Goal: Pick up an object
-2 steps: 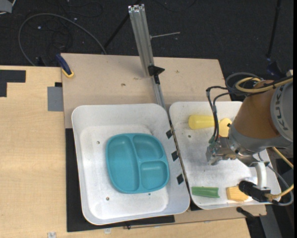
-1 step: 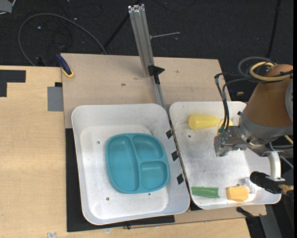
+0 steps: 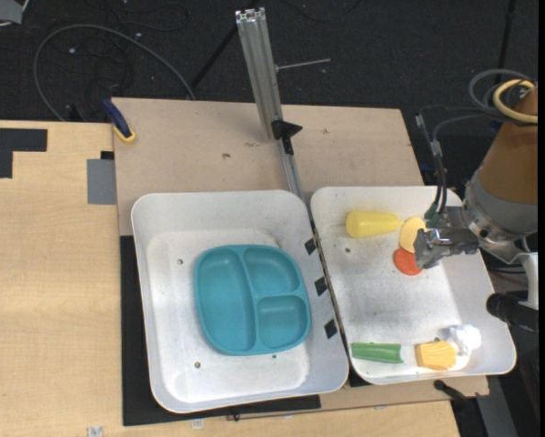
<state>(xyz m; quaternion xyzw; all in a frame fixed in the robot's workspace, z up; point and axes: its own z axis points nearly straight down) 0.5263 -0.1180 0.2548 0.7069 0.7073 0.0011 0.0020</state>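
Down low in the right bin (image 3: 490,285): the gripper (image 3: 431,246), dark and shiny. Hangs close to the far right side of that bin. Cannot tell if open or shut, too small and too dark to see. Nothing plainly pinched in it.

Just beside the gripper, on its left: a small red round thing (image 3: 405,262). Lies on the bin floor, maybe touching the gripper, hard to tell. Just above that, a small yellow round thing (image 3: 410,232), right next to the gripper too. A bit further left, a longer yellow thing (image 3: 372,223), lying on its side and pointing at the round one.

Behind the gripper, to the right: the grey arm (image 3: 499,203) with its orange band (image 3: 516,153).

Along the near edge of the same bin, well apart from the gripper: a green stick (image 3: 377,352) lying flat, then a yellow block (image 3: 435,356), then a white lump (image 3: 464,339) touching the block.

Over in the left bin (image 3: 163,244): a blue plate (image 3: 251,299) with three parts, lying flat in the middle.

Between the two bins at the back: a tall metal post (image 3: 257,71), leaning a little. Far left on the brown board (image 3: 208,139): a small blue and yellow tool (image 3: 119,122)
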